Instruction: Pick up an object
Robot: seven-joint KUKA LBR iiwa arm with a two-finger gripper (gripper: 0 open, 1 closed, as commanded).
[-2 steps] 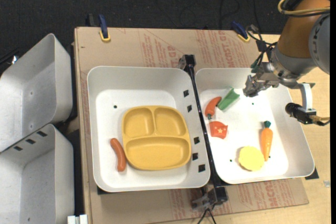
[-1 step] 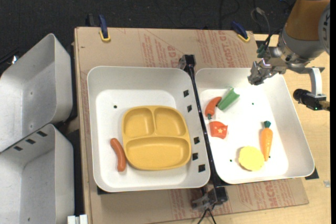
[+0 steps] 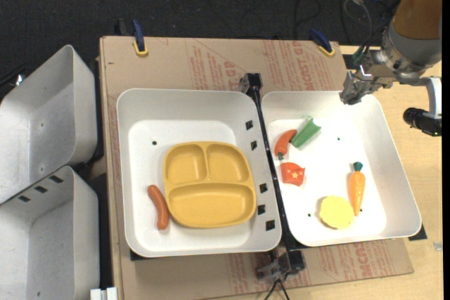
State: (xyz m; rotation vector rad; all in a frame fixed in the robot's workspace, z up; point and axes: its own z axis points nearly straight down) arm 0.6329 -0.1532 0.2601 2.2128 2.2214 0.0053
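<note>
1. The arm (image 3: 420, 7) comes in from the right, and its gripper (image 3: 354, 90) hangs over the far edge of the right bin (image 3: 394, 151), near that bin's far right corner.
2. The gripper looks dark and small from this angle, so I cannot tell whether it is apart or together; nothing shows between its tips.
3. In the right bin, a green piece (image 3: 306, 132) lies touching an orange-red pepper (image 3: 283, 142) toward the far left side.
4. A red piece (image 3: 292, 173) sits just near of those two.
5. A carrot (image 3: 356, 187) lies on the right side, and a yellow round piece (image 3: 336, 212) sits beside its near end.
6. The left bin (image 3: 133, 151) holds a yellow divided plate (image 3: 209, 184), with a sausage (image 3: 159, 206) lying just left of it.
7. The brown board (image 3: 211, 60) under the bins carries faint red printed writing, too small and turned to read.
</note>
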